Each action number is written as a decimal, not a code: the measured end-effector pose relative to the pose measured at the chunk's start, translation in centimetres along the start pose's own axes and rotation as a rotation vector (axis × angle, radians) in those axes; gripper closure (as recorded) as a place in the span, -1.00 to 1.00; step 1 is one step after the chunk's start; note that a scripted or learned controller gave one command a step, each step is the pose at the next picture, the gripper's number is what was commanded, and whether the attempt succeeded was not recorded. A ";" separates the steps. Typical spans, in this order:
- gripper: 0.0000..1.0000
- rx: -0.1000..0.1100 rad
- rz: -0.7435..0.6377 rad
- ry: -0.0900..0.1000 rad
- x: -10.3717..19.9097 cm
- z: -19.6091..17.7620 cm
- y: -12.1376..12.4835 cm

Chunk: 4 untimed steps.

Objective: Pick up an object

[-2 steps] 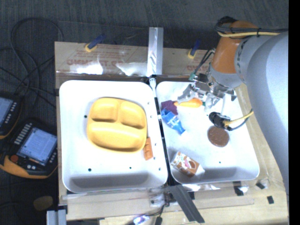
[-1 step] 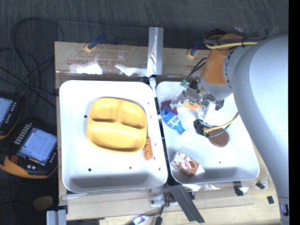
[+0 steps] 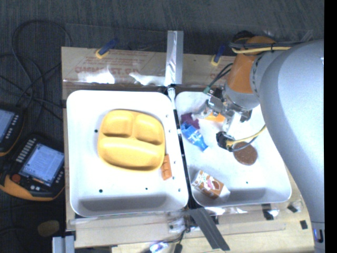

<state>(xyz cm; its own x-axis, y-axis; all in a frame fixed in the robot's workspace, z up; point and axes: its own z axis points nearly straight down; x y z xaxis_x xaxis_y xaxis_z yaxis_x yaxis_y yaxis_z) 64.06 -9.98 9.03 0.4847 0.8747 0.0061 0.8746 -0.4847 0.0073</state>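
Observation:
My gripper (image 3: 220, 108) reaches down into the back part of the right bin (image 3: 274, 186), under the orange wrist band. It hangs just above a small orange item (image 3: 215, 118), which it partly hides. To its left lie a purple piece (image 3: 188, 121) and a blue and white packet (image 3: 194, 136). A brown round disc (image 3: 245, 155) lies a little in front of the gripper. Near the bin's front left rests a small brown and white carton (image 3: 208, 185).
The left bin (image 3: 84, 188) holds a large yellow divided tray (image 3: 131, 139), and a small orange piece (image 3: 166, 168) leans by the wall between the bins. A black part on a yellow cable (image 3: 225, 139) hangs below the wrist. Handheld control devices (image 3: 34, 165) lie at far left.

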 end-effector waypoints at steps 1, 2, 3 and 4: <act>-1.00 0.011 -0.273 -0.010 0.6 -5.3 0.6; -1.00 0.000 -0.444 -0.003 -4.4 0.2 -0.7; 1.00 -0.001 -0.443 -0.003 -4.4 -0.7 -0.6; -1.00 0.000 -0.443 -0.003 -4.4 -0.7 -0.6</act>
<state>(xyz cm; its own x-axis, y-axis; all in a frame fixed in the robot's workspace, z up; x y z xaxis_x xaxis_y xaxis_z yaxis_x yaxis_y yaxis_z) 61.41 -13.59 9.73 0.0627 0.9980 -0.0006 0.9980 -0.0627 0.0089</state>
